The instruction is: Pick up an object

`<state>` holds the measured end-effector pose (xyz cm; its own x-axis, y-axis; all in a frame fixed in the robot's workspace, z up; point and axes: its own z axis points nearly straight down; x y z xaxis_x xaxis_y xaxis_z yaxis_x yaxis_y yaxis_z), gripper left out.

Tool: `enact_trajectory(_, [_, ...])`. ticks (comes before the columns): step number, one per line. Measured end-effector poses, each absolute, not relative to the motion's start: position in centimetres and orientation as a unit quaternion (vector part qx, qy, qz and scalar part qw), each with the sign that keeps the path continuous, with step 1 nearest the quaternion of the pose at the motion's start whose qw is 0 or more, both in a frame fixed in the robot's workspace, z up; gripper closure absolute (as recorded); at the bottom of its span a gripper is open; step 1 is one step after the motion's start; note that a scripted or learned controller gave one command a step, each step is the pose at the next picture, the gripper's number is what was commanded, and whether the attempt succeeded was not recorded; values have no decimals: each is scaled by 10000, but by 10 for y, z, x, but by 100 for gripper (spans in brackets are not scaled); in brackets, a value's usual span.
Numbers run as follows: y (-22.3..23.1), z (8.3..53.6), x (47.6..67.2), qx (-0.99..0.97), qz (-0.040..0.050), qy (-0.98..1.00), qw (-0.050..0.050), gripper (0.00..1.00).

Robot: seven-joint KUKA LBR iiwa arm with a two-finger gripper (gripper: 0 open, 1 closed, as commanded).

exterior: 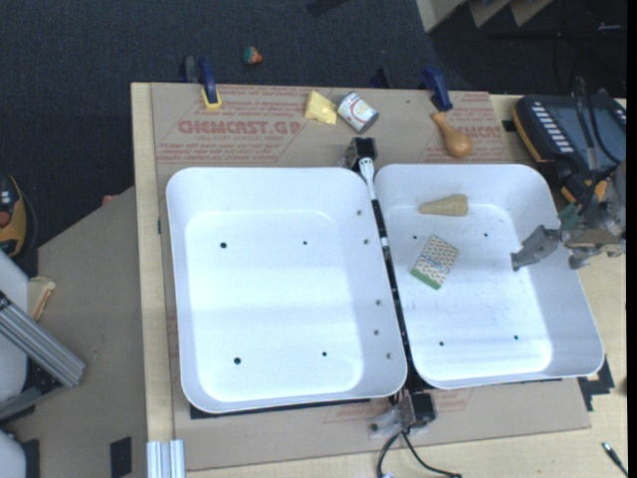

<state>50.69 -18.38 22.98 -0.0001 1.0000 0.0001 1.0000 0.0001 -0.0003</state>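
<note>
- Now the gripper (525, 255) is hovering over the right bin (498, 361), near its right wall, with the arm reaching in from that side.
- Whether the claw is apart or together I cannot tell; it is reading as one blurred grey shape, and nothing is showing between its tips.
- 2 candidates are lying in the right bin: a patterned packet (435, 261) sitting tilted, left of the gripper, and a tan wedge (444, 205) resting nearer that bin's far wall.
- Both are lying flat on the bin floor, apart from each other and apart from the gripper, so either is looking open to a straight downward approach.
- I am judging the packet the likelier target, being the closer one.
- Left of the right bin, the left bin (199, 287) is sitting alongside, the 2 rims touching.
- Beyond the right bin's far wall, a yellow piece (320, 109), a small carton (357, 112) and a wooden pear-like shape (453, 137) are resting on the board, out of play.
</note>
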Motion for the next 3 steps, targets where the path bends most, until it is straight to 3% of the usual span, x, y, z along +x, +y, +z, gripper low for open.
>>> enact_trajectory(1, [-149, 331, 480, -7055, -33, -7087, -46, 0])
enact_trajectory(2, [-151, 335, 481, -7065, -10, -7078, -29, 100])
enact_trajectory(3, [-213, 506, 501, -7083, -35, -7058, -119, 100])
